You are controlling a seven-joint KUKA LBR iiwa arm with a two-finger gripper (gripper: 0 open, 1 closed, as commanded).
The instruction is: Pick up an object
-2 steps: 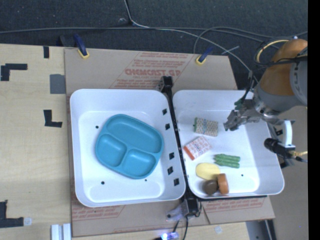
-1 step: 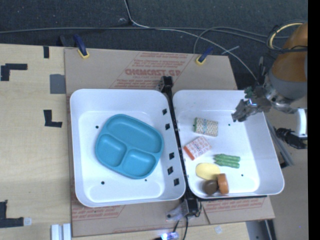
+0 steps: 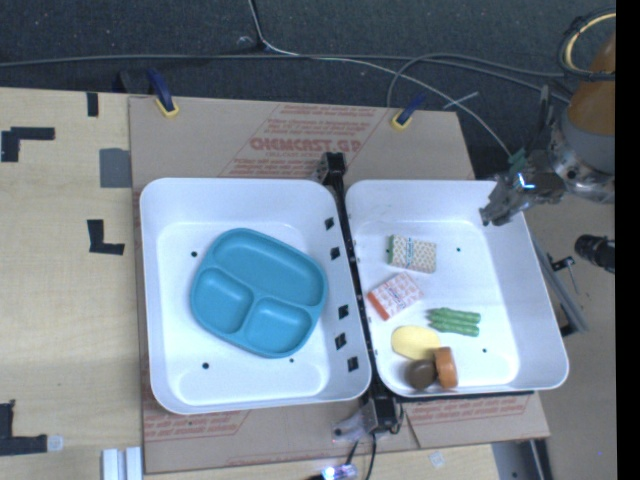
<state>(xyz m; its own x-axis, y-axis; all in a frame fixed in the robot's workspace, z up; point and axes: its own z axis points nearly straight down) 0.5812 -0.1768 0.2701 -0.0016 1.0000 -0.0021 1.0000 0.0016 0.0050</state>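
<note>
From the overhead camera, two shallow white plastic bins sit side by side on a brown cardboard sheet [image 3: 300,138] that covers part of the pale wooden bench [image 3: 60,298]. The left bin [image 3: 160,368] holds a light blue plastic plate with three compartments [image 3: 258,291], lying flat near its middle. The right bin [image 3: 535,358] holds the small objects. A pale packet with green print [image 3: 412,253] lies toward the far side, and just below it is a pink-and-white wrapped packet with an orange end [image 3: 394,295]. Nearer the front are a green bean-like bundle [image 3: 455,319], a yellow lemon-shaped piece [image 3: 415,341], and, touching it, a brown rounded piece [image 3: 421,373] next to an orange disc-like piece [image 3: 446,367]. The grey arm enters at the right edge, and its gripper [image 3: 497,211] hangs over the far right rim of the right bin, well apart from all the objects. Whether the jaws are released or clenched cannot be told here; nothing is seen between them.
</note>
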